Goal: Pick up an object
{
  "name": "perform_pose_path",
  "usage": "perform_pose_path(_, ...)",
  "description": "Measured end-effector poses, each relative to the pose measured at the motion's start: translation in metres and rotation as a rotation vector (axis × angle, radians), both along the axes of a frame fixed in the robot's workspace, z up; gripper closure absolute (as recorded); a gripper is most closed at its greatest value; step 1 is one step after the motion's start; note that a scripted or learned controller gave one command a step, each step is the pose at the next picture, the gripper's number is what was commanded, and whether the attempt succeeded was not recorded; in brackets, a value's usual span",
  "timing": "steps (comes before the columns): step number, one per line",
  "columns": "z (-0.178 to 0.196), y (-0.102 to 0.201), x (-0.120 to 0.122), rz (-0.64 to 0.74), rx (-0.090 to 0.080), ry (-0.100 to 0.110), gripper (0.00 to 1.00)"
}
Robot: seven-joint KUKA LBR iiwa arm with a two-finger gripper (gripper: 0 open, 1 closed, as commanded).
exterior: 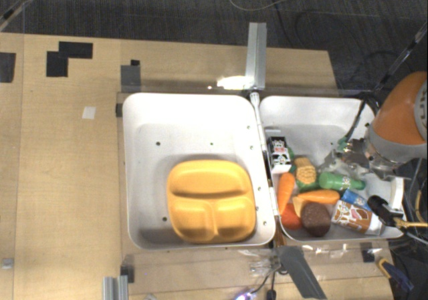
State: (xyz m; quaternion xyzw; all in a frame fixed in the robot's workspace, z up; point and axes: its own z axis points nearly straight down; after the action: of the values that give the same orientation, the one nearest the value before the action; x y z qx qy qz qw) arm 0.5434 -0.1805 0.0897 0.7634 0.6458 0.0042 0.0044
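Camera view: I am hanging my tool [344, 158] over the right bin [307, 113] (whether it's apart or together, I cannot tell), judging the green toy [340, 180] the likeliest pick.

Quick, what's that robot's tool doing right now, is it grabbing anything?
Tool: over the right bin, just above the green toy; open or closed cannot be told.

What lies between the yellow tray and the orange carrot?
In the camera view, the white rims of the two bins lie between the yellow tray and the carrot.
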Motion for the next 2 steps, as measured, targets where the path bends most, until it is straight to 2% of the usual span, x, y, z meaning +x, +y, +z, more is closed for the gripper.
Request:
perform_pose_path(1, 0.001, 0.059, -0.033, 0.025, -0.003, -0.007, 0.00)
perform_pose_path(2, 0.013, 0.061, -0.030, 0.027, 0.000, -0.013, 1.00)
